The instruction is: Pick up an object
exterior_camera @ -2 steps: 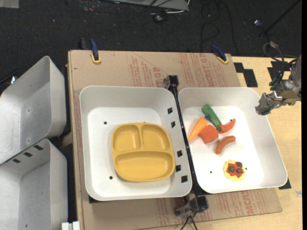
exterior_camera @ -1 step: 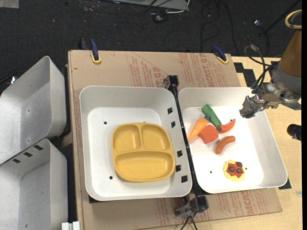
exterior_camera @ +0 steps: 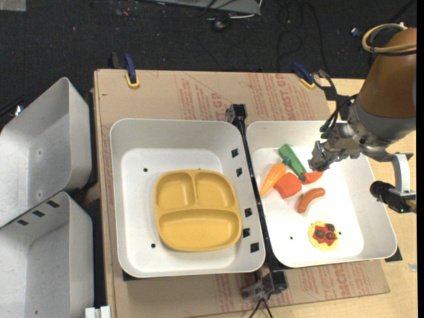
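The grey arm's gripper (exterior_camera: 321, 159) hovers over the green plastic cylinder (exterior_camera: 291, 159) in the right white bin (exterior_camera: 377, 244), finger state indiscernible.

the arm (exterior_camera: 391, 91) has a bulky orange-brown band above a grey wrist, a yellowish cable looped on top, and a dark metal gripper (exterior_camera: 322, 156).

Robot lab: clamped bench (exterior_camera: 172, 85); cables (exterior_camera: 291, 38)
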`<state>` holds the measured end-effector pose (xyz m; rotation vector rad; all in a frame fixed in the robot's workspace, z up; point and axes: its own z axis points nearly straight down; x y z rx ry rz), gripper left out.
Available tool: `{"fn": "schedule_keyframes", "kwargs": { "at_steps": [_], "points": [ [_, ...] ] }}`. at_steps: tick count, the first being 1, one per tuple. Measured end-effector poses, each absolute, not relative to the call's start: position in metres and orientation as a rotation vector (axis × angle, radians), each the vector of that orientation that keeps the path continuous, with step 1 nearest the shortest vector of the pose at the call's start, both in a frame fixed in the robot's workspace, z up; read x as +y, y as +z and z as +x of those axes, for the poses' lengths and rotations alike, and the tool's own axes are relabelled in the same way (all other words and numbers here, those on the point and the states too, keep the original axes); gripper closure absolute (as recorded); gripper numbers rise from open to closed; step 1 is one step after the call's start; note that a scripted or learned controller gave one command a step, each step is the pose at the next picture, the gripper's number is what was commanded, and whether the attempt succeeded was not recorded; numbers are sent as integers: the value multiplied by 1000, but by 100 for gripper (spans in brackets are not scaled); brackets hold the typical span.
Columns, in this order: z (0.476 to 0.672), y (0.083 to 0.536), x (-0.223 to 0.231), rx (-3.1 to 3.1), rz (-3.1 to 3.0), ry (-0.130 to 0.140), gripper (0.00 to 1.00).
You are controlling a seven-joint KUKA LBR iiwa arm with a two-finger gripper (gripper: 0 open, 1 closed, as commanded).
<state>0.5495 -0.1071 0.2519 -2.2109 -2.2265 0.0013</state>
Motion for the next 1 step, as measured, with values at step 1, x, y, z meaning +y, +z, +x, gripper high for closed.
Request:
{"fn": "schedule_keyframes", "kwargs": {
  "at_steps": [1],
  "points": [
    [535, 258, -54, -2228, -2210, -1, 100]
  ]
}}
